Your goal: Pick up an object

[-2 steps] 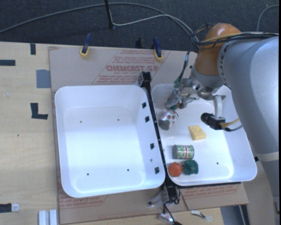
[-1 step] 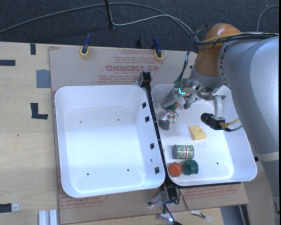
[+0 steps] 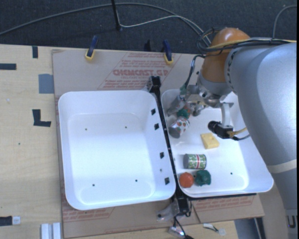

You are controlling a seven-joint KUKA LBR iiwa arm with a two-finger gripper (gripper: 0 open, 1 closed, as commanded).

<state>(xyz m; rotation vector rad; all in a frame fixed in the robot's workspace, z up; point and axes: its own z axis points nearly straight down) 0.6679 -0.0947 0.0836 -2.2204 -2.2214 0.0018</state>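
Gripper (image 3: pixel 182 114) hangs low in right bin (image 3: pixel 239 183), fingers seemingly closed around small white-red object (image 3: pixel 179 127), though view is unclear.

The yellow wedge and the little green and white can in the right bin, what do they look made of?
Yellow wedge: probably foam or soft plastic, with a matte, even colour and no glare. Green and white can: likely metal or plastic under a printed label; it lies on its side, too small to tell.

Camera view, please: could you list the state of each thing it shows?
gripper: low in the right bin, over a small white object
yellow block: lying loose
green can: on its side
red ball: touching the green toy
left bin: upright
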